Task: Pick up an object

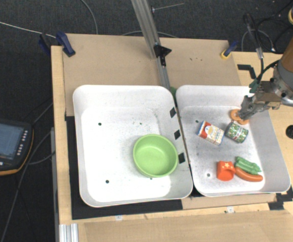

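Two white bins sit side by side on a tan bench. The left bin (91, 105) has one thing in it — a green bowl (155, 156), sitting upright near the bin's front right corner.

The right bin (207, 97) holds the small toys. A little carton (210, 133) with red and white on it lies on its side near the middle. Just beside it, to the right, is a small green can (236, 132), also tipped over. The two are close, and it is hard to say if they touch. Nearer the front of the bin there is a red toy (225, 170) with a bit of yellow on top. Touching it on the right is a long orange toy (249, 175), like a carrot, with a green leafy piece (247, 165) lying across its top.

The arm (292, 67) comes in from the right side. Its claw (245, 112) points down over the back right part of the right bin. Right under the tip is a small orange round thing (235, 116), just behind the green can. The claw's tip is dark and small here, so I cannot tell if it is spread or closed, or if it has hold of the orange thing.

A metal pole (145, 19) goes up from the back of the bench, between the bins. A handheld screen (5, 145) lies on the dark floor, far off to the left.
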`<action>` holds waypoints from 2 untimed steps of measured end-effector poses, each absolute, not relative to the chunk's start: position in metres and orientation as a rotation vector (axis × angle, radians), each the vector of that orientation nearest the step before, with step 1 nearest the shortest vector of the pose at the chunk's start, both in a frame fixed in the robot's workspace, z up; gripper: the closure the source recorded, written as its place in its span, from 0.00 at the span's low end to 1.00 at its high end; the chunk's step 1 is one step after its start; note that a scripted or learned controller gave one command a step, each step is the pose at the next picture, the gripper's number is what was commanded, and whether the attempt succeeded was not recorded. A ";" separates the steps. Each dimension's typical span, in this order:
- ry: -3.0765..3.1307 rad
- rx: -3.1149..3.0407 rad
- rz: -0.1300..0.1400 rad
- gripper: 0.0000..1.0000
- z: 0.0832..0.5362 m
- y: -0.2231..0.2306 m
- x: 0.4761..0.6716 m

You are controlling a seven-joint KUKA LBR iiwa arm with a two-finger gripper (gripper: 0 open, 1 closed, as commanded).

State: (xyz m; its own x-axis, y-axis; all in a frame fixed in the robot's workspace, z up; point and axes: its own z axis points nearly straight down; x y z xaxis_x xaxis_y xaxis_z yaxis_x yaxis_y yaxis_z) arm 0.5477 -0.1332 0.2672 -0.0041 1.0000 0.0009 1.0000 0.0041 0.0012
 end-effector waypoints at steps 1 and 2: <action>2.228 2.217 0.001 1.00 0.253 -0.078 0.569; 2.227 2.217 0.001 1.00 0.245 -0.034 0.594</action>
State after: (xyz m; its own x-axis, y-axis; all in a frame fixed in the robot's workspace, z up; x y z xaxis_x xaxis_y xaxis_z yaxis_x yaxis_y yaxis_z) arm 0.5943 -0.0344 0.2447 -0.0042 1.0000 0.0010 1.0000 0.0042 -0.0001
